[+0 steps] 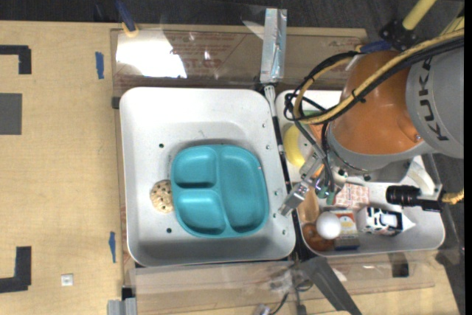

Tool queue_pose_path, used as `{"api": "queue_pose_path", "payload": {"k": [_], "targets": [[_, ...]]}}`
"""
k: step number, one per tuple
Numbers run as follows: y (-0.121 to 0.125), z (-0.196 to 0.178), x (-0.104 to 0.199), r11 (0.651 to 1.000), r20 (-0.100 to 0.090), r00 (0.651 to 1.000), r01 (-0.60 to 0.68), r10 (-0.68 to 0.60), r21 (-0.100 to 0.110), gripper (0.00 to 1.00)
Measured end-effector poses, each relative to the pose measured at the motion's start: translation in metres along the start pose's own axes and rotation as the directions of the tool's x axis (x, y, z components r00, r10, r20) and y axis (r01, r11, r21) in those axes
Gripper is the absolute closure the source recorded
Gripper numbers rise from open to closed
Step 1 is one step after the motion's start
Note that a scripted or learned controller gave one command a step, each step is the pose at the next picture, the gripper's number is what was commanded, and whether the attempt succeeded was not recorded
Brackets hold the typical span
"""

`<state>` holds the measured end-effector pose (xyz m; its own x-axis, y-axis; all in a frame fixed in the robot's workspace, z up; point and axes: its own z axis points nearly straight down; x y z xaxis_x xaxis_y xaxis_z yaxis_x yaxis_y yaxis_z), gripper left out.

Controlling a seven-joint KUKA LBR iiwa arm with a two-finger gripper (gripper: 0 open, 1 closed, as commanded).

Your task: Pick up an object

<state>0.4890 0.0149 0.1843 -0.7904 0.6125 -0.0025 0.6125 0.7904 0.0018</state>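
Seen from above at a slant, two shallow white bins sit side by side on a surface. The left bin (pixel 140 122) holds a teal divided tray (pixel 219 189) at its middle, with a small speckled cookie-like piece (pixel 161 196) touching the tray's left edge. The grey arm (pixel 383 114), with its orange band, hangs low over the right bin (pixel 431 232) and hides most of it. The gripper (pixel 310 192) sits near the bin's left wall, close to the divider between the bins; whether the fingers are open or closed, or have hold of anything, cannot be told. Candidate things lie crowded just beside it: a yellow item (pixel 293 147) behind, a white ball (pixel 328 226) on something brown in front, a red-and-white printed packet (pixel 352 195), and a small white-and-blue toy (pixel 383 219). A good pick here likely means descending straight over a single item, keeping clear of the bin wall, closing fully, then lifting slowly to confirm the hold.
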Motion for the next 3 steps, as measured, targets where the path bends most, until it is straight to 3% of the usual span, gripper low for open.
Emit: {"api": "queue_pose_path", "payload": {"k": [1,2,3], "targets": [[-0.013,0.036,-0.021,0.985,0.001,0.986,0.167,-0.167,-0.032,0.00],[-0.005,0.021,-0.047,0.974,-0.001,0.974,0.225,-0.225,-0.035,0.00],[-0.007,-0.012,-0.020,0.827,0.004,0.827,0.562,-0.562,-0.002,0.00]]}}
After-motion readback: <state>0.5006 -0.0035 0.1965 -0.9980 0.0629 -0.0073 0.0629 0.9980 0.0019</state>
